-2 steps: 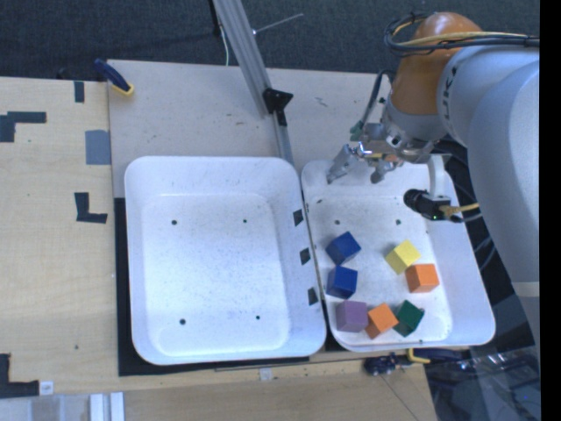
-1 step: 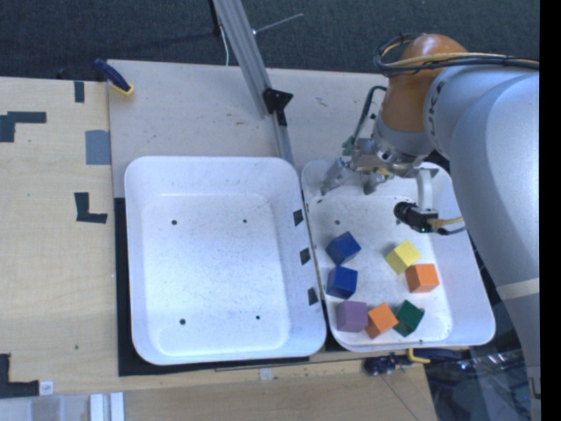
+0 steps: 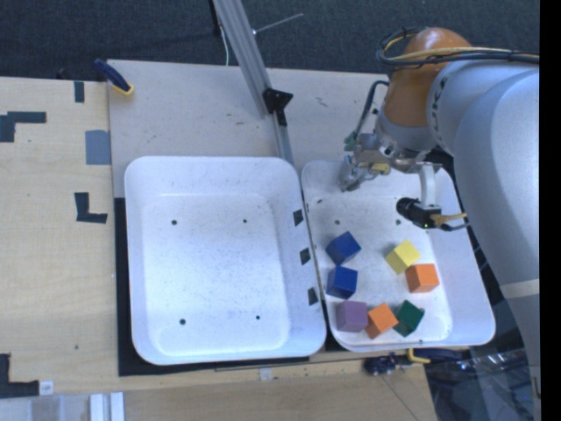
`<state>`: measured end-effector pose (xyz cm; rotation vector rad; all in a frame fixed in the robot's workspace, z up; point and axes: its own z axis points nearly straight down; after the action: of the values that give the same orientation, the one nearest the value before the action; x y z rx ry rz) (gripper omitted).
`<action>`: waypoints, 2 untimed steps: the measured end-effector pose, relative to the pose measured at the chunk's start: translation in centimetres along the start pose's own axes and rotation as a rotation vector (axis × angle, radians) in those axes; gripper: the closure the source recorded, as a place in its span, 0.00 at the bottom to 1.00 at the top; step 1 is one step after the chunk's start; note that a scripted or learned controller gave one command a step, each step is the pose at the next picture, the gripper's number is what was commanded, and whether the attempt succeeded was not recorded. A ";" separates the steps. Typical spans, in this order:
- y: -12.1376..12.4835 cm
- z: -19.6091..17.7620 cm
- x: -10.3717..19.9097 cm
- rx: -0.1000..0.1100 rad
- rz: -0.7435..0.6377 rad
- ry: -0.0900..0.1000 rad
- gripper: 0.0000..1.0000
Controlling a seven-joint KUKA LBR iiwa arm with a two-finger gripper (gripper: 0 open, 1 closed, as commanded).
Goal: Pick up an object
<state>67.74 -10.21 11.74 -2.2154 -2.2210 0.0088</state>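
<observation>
A pale wooden table (image 3: 53,235) is lying under a slanted overhead camera, with dark carpet-like floor showing along the top edge and grey tape marks scattered on the left of the wood. Two shallow white plastic bins with rounded corners are sitting side by side on a black mat: the left bin (image 3: 140,182) is showing a speckled bare floor, and the right bin (image 3: 465,323) is holding small blocks. A thin metal rail (image 3: 245,46) is slanting down from the top to the gap between the bins.

The grey arm (image 3: 491,130), smooth and rounded with an orange band, is reaching in from the right. Its gripper (image 3: 352,182) is hanging over the far corner of the right bin, with nothing visible between its tips; whether it is wide or narrow cannot be told from here.

The blocks are lying well apart from the gripper, toward the near side. A blue cube (image 3: 344,246) is sitting nearest, with a second blue cube (image 3: 343,281) just below it. A yellow cube (image 3: 404,256) is touching an orange cube (image 3: 422,277). Along the near wall, a purple cube (image 3: 352,315), an orange block (image 3: 380,320) and a green block (image 3: 408,317) are clustering together.
</observation>
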 end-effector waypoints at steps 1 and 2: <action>-0.9 -5.1 0.5 -0.011 0.001 0.001 1.00; -0.9 -11.6 0.7 -0.013 0.000 0.000 1.00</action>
<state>66.96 -9.53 23.31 -2.2222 -2.2270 -0.0061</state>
